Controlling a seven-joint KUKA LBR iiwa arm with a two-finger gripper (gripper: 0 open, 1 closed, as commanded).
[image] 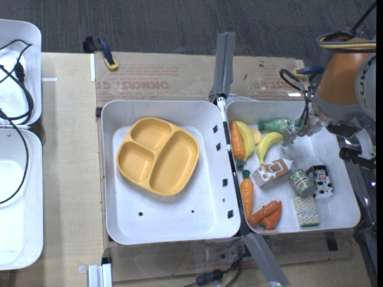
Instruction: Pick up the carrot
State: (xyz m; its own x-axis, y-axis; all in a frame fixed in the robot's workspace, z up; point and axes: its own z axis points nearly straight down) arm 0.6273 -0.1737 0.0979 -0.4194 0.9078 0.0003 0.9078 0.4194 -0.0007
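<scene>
At the near rim of the right bin (342, 203), around six o'clock, lies a reddish-orange vegetable piece (267, 214), with a pale green box (306, 211) just beside it at five o'clock. Slightly farther in, at about seven to eight o'clock and close against the bin's left wall, lies the carrot (246, 194), lengthwise, its green top pointing away from the camera. Nothing touches it, and it rests flat on the bin floor.

Toward the middle sit a small carton (270, 172), a green can (301, 182) and a black-and-white spotted item (321, 181) at three o'clock. Farther still, at ten to eleven o'clock, a second carrot-like orange piece (237, 141) stands along the left wall next to two bananas (267, 146); a green bottle (274, 125) lies at twelve o'clock.

The gripper (293, 135) hangs at about one o'clock, near the bottle and the tip of a banana, well apart from the carrot. Whether the claw is released or clenched cannot be told from this slant, and no object is seen in it.

Judged from this, the pick has not begun in earnest: the reach across to the carrot, the descent, the grasp and the lift are all left. The left bin (167, 217) holds a yellow divided plate (158, 155).
</scene>
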